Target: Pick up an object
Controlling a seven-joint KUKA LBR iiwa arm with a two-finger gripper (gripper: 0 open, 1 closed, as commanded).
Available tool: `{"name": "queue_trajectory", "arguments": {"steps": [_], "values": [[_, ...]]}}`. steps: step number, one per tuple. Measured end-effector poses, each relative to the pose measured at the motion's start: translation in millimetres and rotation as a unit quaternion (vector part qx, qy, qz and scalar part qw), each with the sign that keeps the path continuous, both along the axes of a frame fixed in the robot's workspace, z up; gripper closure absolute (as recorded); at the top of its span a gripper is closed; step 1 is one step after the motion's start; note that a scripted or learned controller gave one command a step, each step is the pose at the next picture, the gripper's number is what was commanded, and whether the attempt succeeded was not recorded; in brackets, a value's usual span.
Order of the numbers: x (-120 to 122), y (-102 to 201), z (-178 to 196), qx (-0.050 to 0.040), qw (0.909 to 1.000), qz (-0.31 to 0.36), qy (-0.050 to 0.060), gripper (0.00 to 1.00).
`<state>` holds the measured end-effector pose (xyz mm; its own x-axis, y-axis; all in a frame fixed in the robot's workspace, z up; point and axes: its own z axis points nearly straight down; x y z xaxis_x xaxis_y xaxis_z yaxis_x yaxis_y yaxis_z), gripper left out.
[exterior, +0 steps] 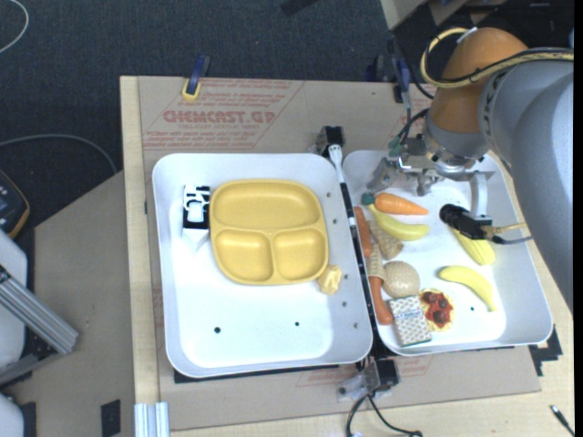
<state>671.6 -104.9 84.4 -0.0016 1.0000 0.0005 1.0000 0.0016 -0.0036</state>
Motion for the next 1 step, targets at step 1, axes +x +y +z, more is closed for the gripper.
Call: {"name": "queue_trajectory", "arguments": {"steps": [1], "values": [[1.1,0.2,12.0,-0.0003,1.0000,0.000,-0.002,1.00]]}}
